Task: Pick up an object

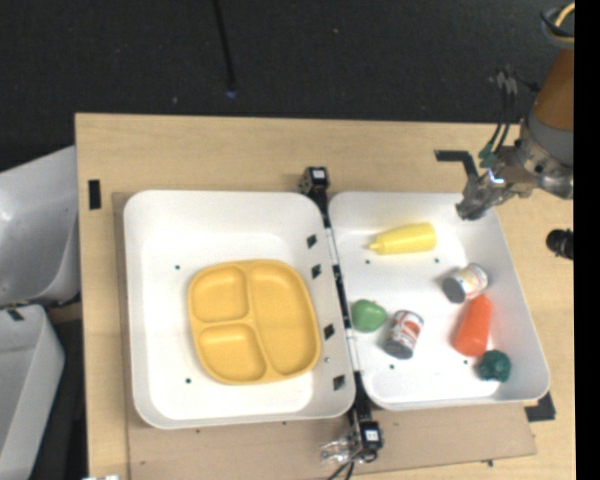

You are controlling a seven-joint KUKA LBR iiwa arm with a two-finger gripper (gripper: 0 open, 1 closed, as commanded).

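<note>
As the arm is reaching in from the right:
Gripper (473, 206): hovering over the right bin's (520, 393) far right corner; finger state cannot be told.
Yellow bottle (404, 238): lying near the far edge, closest to the gripper.
Cans (404, 332): two resting mid-bin, labels unreadable.
Left bin (155, 238): holding a yellow divided plate (252, 320).

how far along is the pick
Done: nothing lifted. The yellow squeeze bottle, orange carrot-shaped toy and two small cans all lie in the right white bin. In hand: the gripper sits at that bin's far corner, holding nothing visible. Left: the whole grasp and lift.
</note>
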